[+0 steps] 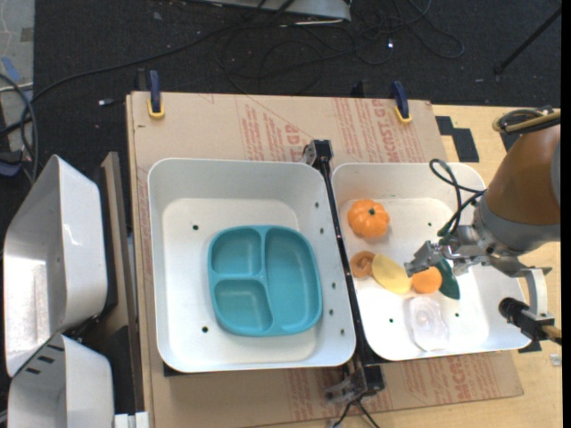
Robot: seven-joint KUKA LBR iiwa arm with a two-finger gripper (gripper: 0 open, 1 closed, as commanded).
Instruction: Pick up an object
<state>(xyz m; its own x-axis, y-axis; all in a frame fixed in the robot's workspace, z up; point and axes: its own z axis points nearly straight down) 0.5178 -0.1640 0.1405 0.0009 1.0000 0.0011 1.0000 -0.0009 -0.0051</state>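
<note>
In the right bin (403, 178) lie an orange pumpkin (368, 218), a small brown ring-shaped piece (362, 262), a pale yellow oval piece (390, 274), a small orange fruit (426, 280) with a dark green piece (447, 285) beside it, and a clear plastic item (429, 321). My gripper (432, 263) reaches in from the right and hangs low just over the small orange fruit, close to the yellow piece. The arm hides part of the bin's right side.
The left bin (174, 194) holds a teal divided tray (264, 280). A black divider clamp (320, 152) sits between the bins. Cardboard (268, 123) lies under both bins. White containers (49, 257) stand off the bench at the left.
</note>
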